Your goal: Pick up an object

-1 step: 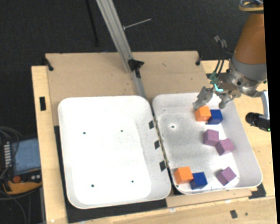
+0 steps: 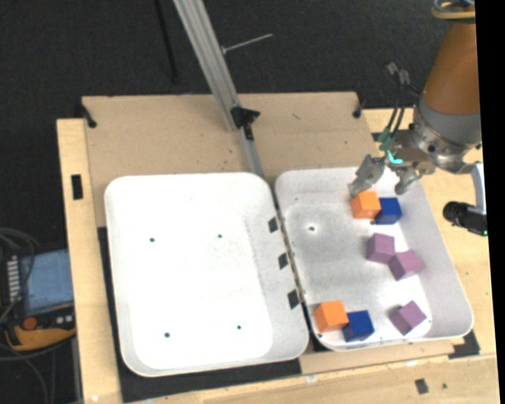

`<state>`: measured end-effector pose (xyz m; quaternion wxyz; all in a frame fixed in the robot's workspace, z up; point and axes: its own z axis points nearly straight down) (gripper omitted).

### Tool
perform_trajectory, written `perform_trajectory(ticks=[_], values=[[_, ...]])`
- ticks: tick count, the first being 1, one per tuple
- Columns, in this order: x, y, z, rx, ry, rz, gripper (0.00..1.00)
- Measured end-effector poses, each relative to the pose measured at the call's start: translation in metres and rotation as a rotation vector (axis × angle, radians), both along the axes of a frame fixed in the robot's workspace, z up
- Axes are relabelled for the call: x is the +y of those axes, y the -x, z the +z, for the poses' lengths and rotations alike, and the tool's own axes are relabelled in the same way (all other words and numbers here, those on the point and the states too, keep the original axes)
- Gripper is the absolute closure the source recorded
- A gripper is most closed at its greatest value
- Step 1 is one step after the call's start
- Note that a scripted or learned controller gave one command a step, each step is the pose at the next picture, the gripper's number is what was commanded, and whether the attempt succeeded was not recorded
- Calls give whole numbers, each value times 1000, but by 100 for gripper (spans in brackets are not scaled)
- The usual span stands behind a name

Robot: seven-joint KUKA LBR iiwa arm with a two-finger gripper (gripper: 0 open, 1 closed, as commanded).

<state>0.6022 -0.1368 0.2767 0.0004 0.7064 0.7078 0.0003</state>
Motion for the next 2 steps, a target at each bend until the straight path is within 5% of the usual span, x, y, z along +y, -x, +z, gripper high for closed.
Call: perform_trajectory(ticks=[2], values=[[5, -2, -102, 5, 1, -5, 0]])
